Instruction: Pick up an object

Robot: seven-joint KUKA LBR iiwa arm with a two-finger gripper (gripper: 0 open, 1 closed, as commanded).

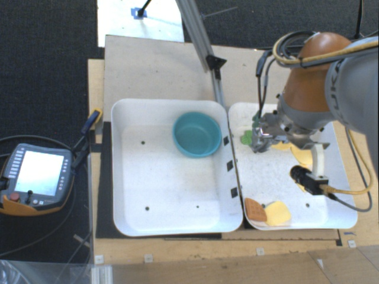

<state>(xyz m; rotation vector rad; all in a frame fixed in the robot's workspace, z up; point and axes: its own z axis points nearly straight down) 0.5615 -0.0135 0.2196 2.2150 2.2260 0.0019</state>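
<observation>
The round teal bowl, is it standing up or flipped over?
Standing up. The round teal bowl sits in the left white bin with its open mouth facing up, so its inside shows.

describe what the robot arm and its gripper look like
The arm is grey, rounded and bulky, with a glossy orange band above the wrist. Black and yellowish cables loop beside that band. The gripper is a small metallic silver-and-dark assembly.

Arm (355, 81): grey casing, wearing an orange band (314, 76) above the wrist; black and yellow cables (284, 43) looping alongside; metallic gripper (260, 138) assembly showing at the end.
</observation>
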